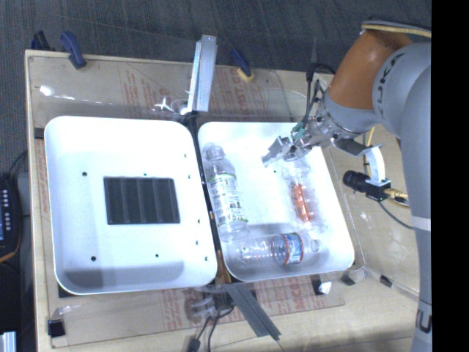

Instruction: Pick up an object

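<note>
A light wooden surface [381, 284] sits on a dark grey floor [220, 9], with blue clamps [73, 50] gripping its far edge, a grey metal bar [201, 72] standing near the middle, and bright light shining down on the wood.

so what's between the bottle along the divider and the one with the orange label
Bare white bin floor between the divider bottle and the orange-label bottle, per the camera view.
</note>
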